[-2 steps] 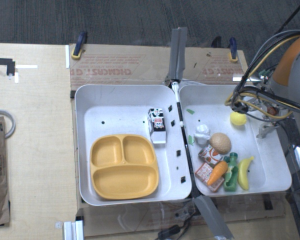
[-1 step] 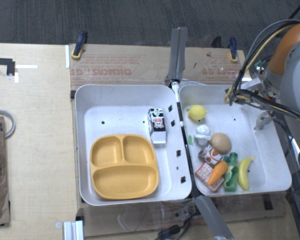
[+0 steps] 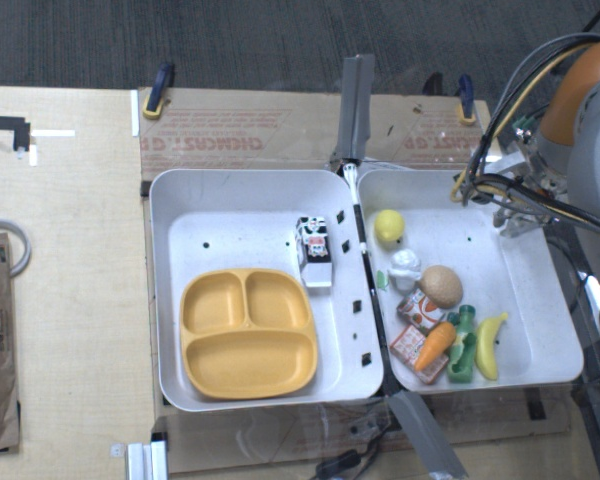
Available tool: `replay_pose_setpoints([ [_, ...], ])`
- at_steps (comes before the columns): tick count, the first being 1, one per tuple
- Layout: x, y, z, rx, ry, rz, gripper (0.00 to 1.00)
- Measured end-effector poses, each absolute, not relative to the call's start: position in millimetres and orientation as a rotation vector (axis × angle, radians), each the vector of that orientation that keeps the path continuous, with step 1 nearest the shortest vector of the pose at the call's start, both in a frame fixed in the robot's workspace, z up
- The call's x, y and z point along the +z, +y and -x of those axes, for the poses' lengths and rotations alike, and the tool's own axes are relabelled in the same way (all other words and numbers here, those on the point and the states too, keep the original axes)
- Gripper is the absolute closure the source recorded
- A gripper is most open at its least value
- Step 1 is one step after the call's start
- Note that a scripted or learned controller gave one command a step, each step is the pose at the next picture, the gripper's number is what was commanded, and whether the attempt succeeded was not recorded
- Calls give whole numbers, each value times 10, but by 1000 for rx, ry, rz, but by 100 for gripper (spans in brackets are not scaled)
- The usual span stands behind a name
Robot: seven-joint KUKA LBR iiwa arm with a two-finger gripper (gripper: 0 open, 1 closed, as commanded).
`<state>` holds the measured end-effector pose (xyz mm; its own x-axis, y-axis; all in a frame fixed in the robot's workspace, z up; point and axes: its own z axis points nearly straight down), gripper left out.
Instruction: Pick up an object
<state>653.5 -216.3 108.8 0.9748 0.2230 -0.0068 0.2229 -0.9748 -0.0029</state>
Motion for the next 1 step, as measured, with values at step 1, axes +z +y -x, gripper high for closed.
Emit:
replay_pose_setpoints([
  [1, 2588, -2224, -6490, 4, -733, 3055, 100],
])
